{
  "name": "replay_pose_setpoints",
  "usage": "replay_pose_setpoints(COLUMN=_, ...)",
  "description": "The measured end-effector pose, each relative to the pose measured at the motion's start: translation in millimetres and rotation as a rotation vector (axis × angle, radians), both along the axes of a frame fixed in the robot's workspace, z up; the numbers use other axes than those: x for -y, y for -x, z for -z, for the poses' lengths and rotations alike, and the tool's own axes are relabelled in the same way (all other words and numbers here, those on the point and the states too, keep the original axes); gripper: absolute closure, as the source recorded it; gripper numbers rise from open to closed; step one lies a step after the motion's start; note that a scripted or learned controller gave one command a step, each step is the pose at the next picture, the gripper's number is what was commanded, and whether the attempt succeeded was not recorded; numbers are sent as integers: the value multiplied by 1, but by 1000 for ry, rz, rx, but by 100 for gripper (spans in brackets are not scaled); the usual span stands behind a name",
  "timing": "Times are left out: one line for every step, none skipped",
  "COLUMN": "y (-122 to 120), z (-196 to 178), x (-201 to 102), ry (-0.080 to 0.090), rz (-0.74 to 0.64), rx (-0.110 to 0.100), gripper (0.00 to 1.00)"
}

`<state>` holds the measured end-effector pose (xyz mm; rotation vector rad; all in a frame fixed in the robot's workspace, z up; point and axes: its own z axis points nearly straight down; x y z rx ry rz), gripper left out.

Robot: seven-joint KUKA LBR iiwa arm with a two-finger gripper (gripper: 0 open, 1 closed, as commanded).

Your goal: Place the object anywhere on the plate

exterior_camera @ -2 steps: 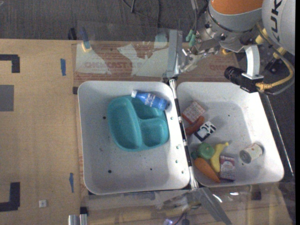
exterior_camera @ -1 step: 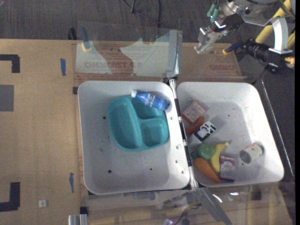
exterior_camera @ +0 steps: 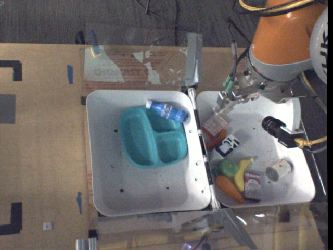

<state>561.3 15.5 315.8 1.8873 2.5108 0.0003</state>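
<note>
A teal divided plate (exterior_camera: 151,138) lies in the left bin (exterior_camera: 104,171). A small blue plastic bottle (exterior_camera: 166,110) lies on its side across the plate's far right rim. My gripper (exterior_camera: 222,104) hangs over the near-left part of the right bin (exterior_camera: 291,189), close to the wall between the bins. Just below its tip rests a red and white packet (exterior_camera: 214,125), partly over an orange-red item (exterior_camera: 212,139).
The right bin also holds a black and white cube (exterior_camera: 227,145), a green fruit (exterior_camera: 227,166), a yellow banana (exterior_camera: 241,173), an orange carrot (exterior_camera: 229,188), a small carton (exterior_camera: 253,185) and a pale cylinder (exterior_camera: 279,170). A clear sheet (exterior_camera: 140,61) lies behind the left bin.
</note>
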Motion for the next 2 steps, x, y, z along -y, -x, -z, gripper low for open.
replay_pose_setpoints(y=-34, z=53, x=10, ry=0, rz=-71, rx=-1, gripper=100)
replay_pose_setpoints(y=-51, z=131, x=12, ry=0, rz=10, rx=0, gripper=100)
